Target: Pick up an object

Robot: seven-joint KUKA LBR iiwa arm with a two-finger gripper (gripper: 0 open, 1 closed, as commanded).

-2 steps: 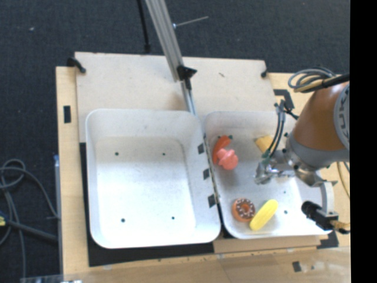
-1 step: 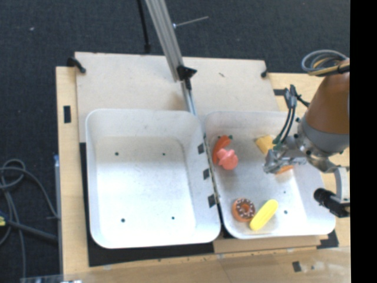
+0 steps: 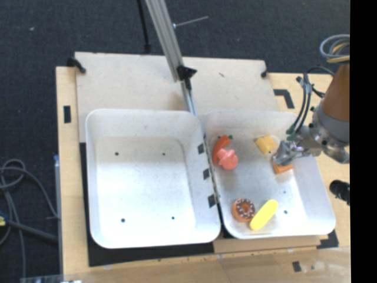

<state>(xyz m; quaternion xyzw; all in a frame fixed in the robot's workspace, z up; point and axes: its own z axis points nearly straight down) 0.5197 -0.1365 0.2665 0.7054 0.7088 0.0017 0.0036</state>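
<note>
My gripper (image 3: 285,155) reaches into the right bin (image 3: 312,208) from the right, near that bin's right wall. Directly under its tip lies a small orange object (image 3: 283,168), partly covered by the gripper. Just up and left of the gripper sits a pale yellow piece (image 3: 266,144). A red-pink toy (image 3: 224,154) lies at the bin's left side. At the front of the bin are a brown sprinkled donut (image 3: 242,209) and, touching it on the right, a yellow oblong object (image 3: 264,214).
The left bin (image 3: 141,175) stands beside the right one, their walls meeting in the middle. A slanted metal pole (image 3: 168,37) rises from behind the bins. Cables hang by the arm at the right edge.
</note>
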